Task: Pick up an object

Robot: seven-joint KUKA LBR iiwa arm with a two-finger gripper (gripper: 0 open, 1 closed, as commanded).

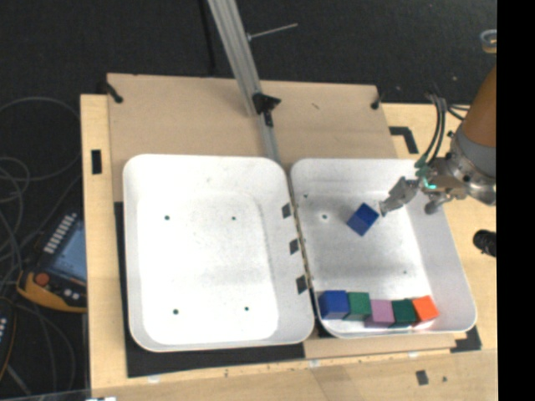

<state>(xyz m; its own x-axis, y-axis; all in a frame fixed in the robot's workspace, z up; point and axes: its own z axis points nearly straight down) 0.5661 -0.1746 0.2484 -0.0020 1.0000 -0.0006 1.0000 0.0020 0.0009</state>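
Counter: tan board carrying two shallow white bins side by side. A grey rail crosses it from 12 o'clock down to the seam between the bins.

Left bin: bare white floor with a few dark dots.

Right bin: holds all the blocks. The arm enters from 3 o'clock, orange band showing above the wrist.

Jaws: low over the bin's 2 o'clock region, one grey finger reaching toward 8 o'clock. Whether they are spread or closed cannot be told at this resolution. Nothing is seen between them.

Candidate object: loose blue cube, standing tilted on the bin floor just at 8 o'clock of the fingertip, touching or nearly so (the gap is too small to judge).

Row along the bin's 6 o'clock wall, left to right: blue cube, green cube, lilac cube, dark green cube, orange cube, packed edge to edge.

Risks, my judgement:
- Loose cube sits corner-on to the finger, so a closing stroke may spin or push it toward 9 o'clock instead of clamping it.
- If the finger lands on top of the cube, it could tip away.
- A switch to the row would be worse, since there is no clearance between neighbours or against the wall.
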